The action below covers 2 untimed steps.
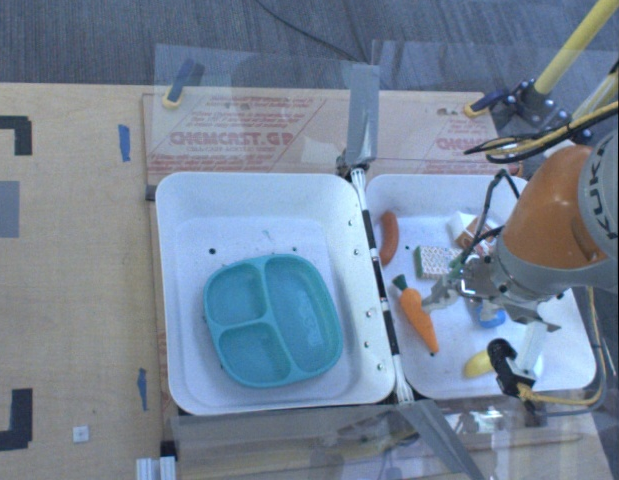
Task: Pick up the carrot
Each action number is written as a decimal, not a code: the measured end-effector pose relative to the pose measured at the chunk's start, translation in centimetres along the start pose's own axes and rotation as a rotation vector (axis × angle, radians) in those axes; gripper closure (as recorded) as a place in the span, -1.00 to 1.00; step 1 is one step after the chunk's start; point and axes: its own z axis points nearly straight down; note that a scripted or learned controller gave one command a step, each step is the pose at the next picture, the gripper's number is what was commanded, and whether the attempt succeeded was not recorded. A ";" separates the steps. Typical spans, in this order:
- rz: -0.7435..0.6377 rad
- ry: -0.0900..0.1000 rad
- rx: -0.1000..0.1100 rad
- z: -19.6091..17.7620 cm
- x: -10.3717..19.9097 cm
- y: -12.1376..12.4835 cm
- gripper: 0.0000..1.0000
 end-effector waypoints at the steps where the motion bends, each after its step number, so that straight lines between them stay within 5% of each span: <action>1: -0.004 0.004 0.001 2.8 0.3 -2.2 -1.00; 2: 0.213 0.002 0.003 2.9 1.7 5.9 -1.00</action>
